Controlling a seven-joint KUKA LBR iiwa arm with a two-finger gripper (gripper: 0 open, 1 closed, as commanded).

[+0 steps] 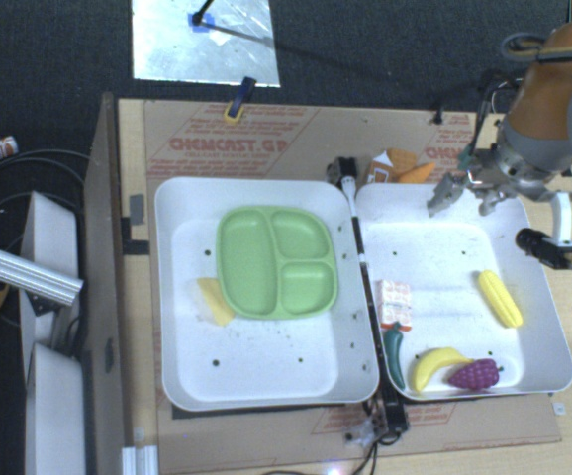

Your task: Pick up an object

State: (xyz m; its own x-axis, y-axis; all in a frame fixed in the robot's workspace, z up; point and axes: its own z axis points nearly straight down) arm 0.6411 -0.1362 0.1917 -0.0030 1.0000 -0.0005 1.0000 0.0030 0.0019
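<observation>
My gripper point(467, 198) hangs over the back edge of the right bin point(434, 255), fingers spread open with nothing between them. Below it in that bin lie a yellow corn cob point(500, 298) at the right, a red-and-white packet point(396, 302) by the left wall, and a green-and-red pepper point(394, 347) just in front of the packet. At the front sit a banana point(432, 365) and a purple bunch of grapes point(475, 373), touching each other. None of these touch the gripper.
The left bin point(182, 364) holds a green divided plate point(274, 263) and a pale yellow piece point(214, 300) at the plate's left edge. An orange item point(406, 170) lies on the cardboard behind the right bin, left of the gripper.
</observation>
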